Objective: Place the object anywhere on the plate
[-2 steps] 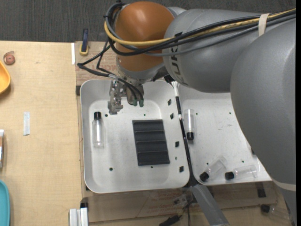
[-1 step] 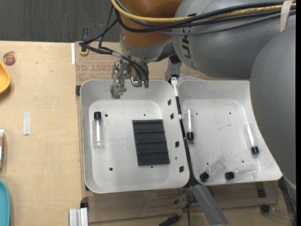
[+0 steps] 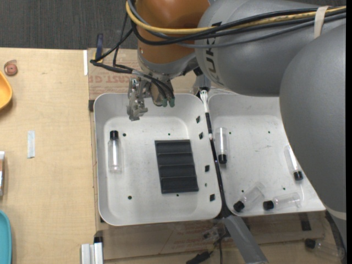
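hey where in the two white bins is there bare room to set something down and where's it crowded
Left bin: bare floor between the clear tube and the black ridged plate, and along the front edge below the plate. Its back left corner is taken by the claw. Right bin: open middle between the tube and the right-side tube; front edge is crowded with tubes.

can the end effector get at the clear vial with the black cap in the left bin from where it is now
Probably yes: the end effector hangs over the left white bin's back edge, and the clear black-capped vial lies alone on open floor, apart from the black ribbed plate.

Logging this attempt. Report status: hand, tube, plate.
Hand over left bin's far corner, grip unclear. Nearest tube lying apart, left of black ridged plate. Nothing between tube and plate.
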Tool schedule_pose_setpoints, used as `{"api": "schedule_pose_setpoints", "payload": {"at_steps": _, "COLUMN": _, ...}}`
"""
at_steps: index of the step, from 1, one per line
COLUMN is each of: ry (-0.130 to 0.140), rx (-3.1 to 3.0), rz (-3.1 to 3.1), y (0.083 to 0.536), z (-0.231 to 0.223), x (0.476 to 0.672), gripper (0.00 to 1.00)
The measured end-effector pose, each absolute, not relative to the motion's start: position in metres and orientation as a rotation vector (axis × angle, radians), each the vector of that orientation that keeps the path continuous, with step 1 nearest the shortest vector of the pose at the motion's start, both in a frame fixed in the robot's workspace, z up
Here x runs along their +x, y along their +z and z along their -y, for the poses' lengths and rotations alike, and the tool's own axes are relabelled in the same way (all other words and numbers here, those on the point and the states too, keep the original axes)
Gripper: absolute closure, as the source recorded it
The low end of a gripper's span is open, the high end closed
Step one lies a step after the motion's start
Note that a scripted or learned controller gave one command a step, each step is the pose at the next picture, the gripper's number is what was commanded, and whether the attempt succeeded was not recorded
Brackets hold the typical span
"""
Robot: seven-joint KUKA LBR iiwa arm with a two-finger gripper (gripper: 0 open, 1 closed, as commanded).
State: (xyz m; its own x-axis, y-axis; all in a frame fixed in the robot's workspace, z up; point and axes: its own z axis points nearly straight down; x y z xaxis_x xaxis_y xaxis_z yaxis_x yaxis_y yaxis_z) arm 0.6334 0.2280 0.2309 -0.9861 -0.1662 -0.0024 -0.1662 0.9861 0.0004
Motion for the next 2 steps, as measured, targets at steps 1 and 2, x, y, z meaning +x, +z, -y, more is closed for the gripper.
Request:
{"api": "schedule_pose_setpoints", "payload": {"at_steps": 1, "ry": 0.001, "rx": -0.309, "rz": -3.124, "y": 0.143, "z": -0.223, "x": 0.660, "gripper": 1.00}}
{"api": "schedule_pose_setpoints", "payload": {"at_steps": 2, "ry": 0.002, "rx": -0.368, "rz": -3.119, "y": 0.093, "z": -0.229, "x": 0.588, "gripper": 1.00}}
